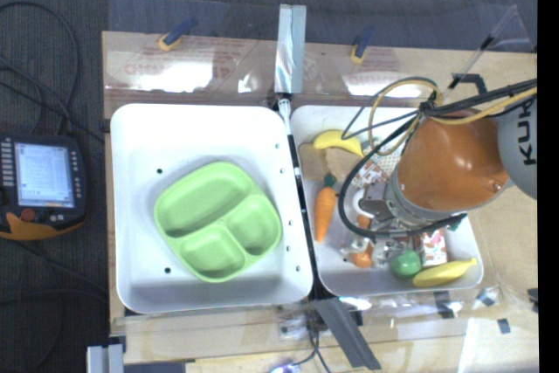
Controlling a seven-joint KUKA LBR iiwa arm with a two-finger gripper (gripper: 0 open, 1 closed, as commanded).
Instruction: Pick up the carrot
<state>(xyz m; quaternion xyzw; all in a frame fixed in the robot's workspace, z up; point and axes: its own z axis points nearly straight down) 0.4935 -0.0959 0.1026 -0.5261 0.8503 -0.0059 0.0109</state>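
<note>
The carrot [323, 210], orange with a small green top, lies upright along the left wall of the right bin [307, 188]. My gripper [378, 231] hangs below the orange wrist band over the middle of that bin, to the right of the carrot and apart from it. The wrist and its cables hide most of the gripper. Nothing shows as held.
In the right bin lie a yellow banana [337, 141] at the back, a second banana [446, 272] at the front right, a green ball [404, 264], a small orange item [361, 257] and a printed box [433, 247]. The left bin holds a green divided plate [218, 220].
</note>
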